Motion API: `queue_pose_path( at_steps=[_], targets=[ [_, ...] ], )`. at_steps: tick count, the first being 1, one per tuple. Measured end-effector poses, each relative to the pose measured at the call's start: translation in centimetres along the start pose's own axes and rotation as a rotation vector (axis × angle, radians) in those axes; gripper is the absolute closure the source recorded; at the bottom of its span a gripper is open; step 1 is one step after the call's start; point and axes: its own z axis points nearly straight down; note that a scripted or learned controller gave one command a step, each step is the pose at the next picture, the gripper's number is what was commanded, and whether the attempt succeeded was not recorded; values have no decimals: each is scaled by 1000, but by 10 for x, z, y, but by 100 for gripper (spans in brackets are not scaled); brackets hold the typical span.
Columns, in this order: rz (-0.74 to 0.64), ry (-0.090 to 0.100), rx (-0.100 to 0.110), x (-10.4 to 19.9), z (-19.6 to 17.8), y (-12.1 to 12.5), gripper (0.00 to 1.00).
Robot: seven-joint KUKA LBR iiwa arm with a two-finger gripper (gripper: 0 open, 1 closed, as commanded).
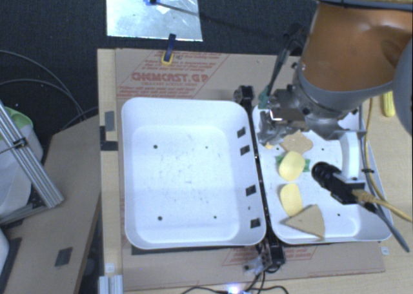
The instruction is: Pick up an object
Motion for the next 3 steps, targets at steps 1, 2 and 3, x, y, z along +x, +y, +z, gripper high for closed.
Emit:
queue_pose_path(
  at_steps=[1, 2, 3],
  targets=[
    [11, -3, 2, -13, -4, 0, 100],
    [2, -1, 2, 47, -5, 0, 100],
    [4, 2, -7, 75, -97, 1, 100]
  ],
)
